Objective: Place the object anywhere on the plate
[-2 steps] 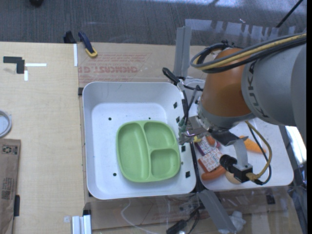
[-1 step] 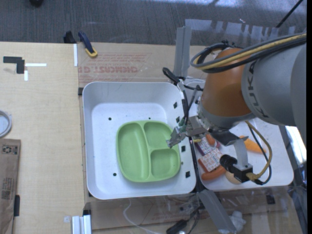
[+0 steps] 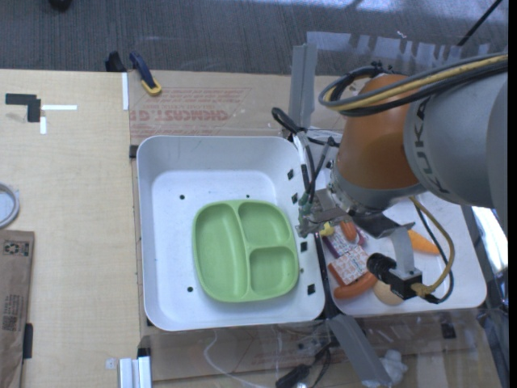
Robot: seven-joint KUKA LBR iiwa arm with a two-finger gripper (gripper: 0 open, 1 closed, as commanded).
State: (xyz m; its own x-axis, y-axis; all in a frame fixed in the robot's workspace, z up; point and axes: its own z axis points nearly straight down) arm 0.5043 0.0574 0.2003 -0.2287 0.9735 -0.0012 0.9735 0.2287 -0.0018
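In the left bin (image 3: 161, 241), the shallow white one, you have the pale green three-compartment plastic plate (image 3: 245, 250) lying flat and bare, its two smaller wells toward the right. In the right white bin (image 3: 472, 285), a small heap of toy food sits just past the shared wall: a red-and-white patterned packet (image 3: 347, 263), a red sausage-shaped piece (image 3: 355, 288), a tan rounded item (image 3: 388, 295) and an orange carrot-like piece (image 3: 426, 243).

The grey arm with its orange band (image 3: 380, 140) hangs over that heap, and the gripper (image 3: 323, 221) sits low at the bin's left edge, just above the packet. You cannot tell how far the hand is open or whether it has hold of anything; the wrist hides it.

Which piece is the target is not certain. If it is the sausage, its long axis runs roughly left to right, slightly tilted, with one end pointing toward the plate.

Watch for two risks. The pieces touch one another, so a closing grasp may nudge or catch a neighbour. The gripper also works hard against the dividing wall, so a lift or sideways carry could snag the rim and drop the piece short of the plate.
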